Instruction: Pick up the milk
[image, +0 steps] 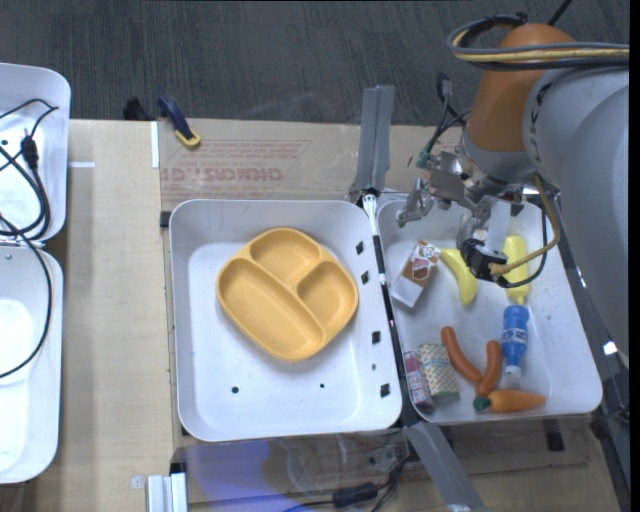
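The milk (416, 273) is a small white carton with a brown and red top. It rests tilted in the right bin (570, 390), close to that bin's left wall. My gripper (418, 207) hangs over the far left corner of this bin, a short way beyond the carton and apart from it. Nothing shows in its grasp. The grey arm with its orange band (510, 90) comes down from the upper right.
Two yellow bananas (460, 275) (516, 262) lie right of the milk. Nearer the front are a blue bottle (514, 338), two sausages (462, 357), a carrot (512, 401) and a patterned box (436, 373). The left bin (200, 380) holds a yellow divided plate (287, 291).
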